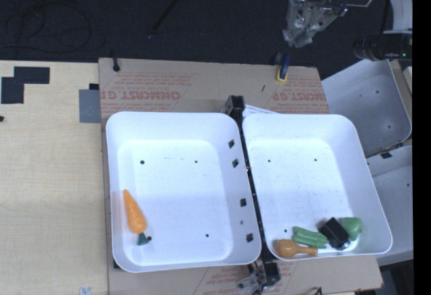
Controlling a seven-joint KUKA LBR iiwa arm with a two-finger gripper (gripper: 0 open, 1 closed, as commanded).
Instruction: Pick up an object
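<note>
An orange carrot with a green stem (134, 213) lies near the front left wall of the left bin (172, 124). In the front right corner of the right bin (296, 125) lie a green pod (309, 237), an orange pear-shaped piece (293, 248), a black block (334, 232) and a green rounded piece (351, 225), packed close together. My gripper (300, 32) hangs high above the bench behind the right bin, far from all of them, with nothing visible in it.
The two bins meet at a black hinge strip (242, 179) on a cardboard sheet (202, 88). A yellow and blue clamp (283, 70) stands at the sheet's back edge. A grey metal plate (377, 98) lies at the right.
</note>
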